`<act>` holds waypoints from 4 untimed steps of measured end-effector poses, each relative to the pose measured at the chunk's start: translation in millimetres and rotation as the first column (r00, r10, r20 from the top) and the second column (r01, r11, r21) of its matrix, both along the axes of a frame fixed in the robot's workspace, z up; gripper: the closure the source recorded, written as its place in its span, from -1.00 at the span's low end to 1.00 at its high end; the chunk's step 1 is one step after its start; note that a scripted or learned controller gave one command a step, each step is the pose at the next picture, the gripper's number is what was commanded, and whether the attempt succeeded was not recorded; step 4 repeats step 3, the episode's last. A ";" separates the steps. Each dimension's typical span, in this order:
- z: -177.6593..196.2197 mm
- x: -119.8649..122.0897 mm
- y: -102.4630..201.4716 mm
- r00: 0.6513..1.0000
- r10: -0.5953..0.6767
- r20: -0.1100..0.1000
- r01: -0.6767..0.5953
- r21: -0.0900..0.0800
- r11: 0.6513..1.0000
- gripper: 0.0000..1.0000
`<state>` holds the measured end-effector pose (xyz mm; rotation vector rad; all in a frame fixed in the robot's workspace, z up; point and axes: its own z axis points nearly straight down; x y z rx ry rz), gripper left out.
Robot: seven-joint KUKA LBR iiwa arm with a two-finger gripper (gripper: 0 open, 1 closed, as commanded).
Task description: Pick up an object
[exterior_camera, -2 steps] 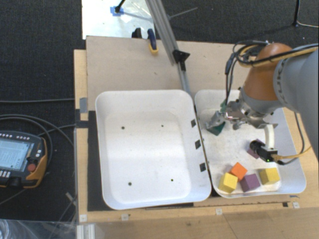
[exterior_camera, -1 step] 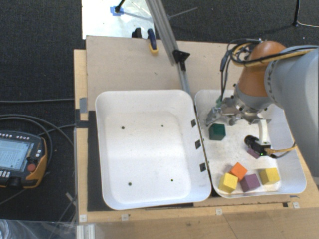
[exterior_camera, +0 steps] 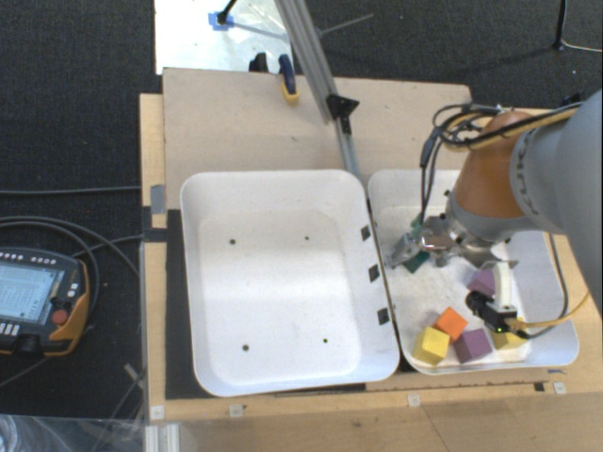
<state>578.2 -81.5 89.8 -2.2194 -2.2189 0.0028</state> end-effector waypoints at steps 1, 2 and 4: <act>11.3 3.0 -0.1 1.000 0.002 0.007 -0.002 -0.001 1.000 1.00; 105.4 33.8 71.8 1.000 0.013 0.014 -0.013 0.001 1.000 1.00; 117.3 38.0 134.5 1.000 0.013 0.006 -0.013 0.002 1.000 1.00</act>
